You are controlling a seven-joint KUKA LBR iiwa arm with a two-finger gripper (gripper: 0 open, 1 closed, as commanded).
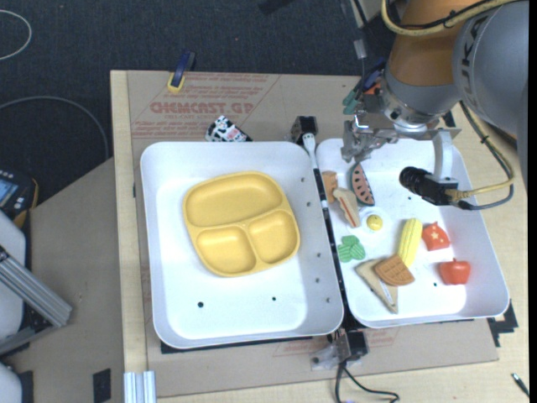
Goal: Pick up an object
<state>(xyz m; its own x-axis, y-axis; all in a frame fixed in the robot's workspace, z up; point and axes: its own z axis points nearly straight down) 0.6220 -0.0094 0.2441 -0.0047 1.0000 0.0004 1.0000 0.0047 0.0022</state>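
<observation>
- Watermelon slice (362,185), red with dark seeds and green rind, lies at the right bin's upper left.
- Yellow corn cob (409,238) lies near the middle.
- Two red tomato-like pieces (435,237) (454,270) lie to its right.
- Brown toast-like wedges (387,274) lie below it.

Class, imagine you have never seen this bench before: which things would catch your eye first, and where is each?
The big yellow divided plate lies alone in the left bin. The right bin holds a scatter of small toy foods, among them a watermelon slice, a corn cob and two red pieces. Above the right bin's far end hangs the arm's gripper.
</observation>
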